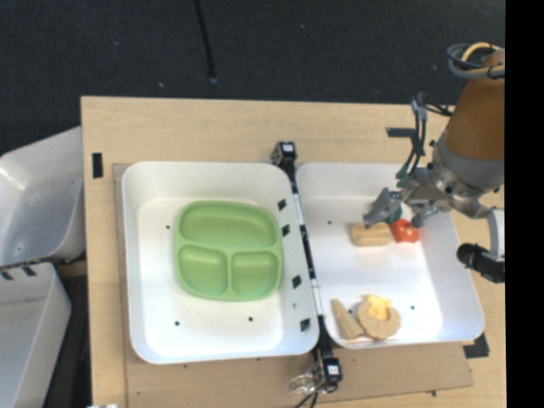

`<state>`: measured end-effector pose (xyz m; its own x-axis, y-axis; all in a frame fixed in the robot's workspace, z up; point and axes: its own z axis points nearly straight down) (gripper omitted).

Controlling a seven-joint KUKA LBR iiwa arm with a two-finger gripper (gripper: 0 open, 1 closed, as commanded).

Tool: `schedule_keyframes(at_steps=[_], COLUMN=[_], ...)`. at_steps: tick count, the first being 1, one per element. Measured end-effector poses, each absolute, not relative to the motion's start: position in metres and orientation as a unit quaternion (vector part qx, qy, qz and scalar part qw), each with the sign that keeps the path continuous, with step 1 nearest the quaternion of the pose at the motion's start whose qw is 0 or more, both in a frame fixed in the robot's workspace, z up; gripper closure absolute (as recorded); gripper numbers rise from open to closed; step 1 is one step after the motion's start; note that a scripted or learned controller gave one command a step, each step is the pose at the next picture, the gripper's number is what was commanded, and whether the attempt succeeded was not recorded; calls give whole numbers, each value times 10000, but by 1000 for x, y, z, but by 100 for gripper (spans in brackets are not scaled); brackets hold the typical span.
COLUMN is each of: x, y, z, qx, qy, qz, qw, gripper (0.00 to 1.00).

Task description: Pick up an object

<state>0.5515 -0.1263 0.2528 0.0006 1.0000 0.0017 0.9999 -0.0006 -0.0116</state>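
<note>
Camera view: gripper (393, 212) low in right bin (442, 317), finger state impossible to tell; tan block (371, 235) just below, red piece (406, 232) just beside.

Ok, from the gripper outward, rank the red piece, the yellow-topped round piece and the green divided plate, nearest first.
From the gripper:
1. Red piece, right bin, just below the gripper.
2. Yellow-topped round piece, right bin's near edge.
3. Green divided plate, left bin.
</note>
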Motion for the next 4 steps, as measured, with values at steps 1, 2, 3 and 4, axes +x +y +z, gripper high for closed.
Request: schedule_keyframes(at_steps=[1,2,3,4], x=[554,552,554,554], y=[-126,-119,-127,-128], z=[259,212,151,99], qx=[-7065,-7074,-7075,-7076], qy=[-7077,-7068,-7067,-7066], qz=[-1,14,21,13], qw=[-3,9,13,4], gripper=[0,0,0,0])
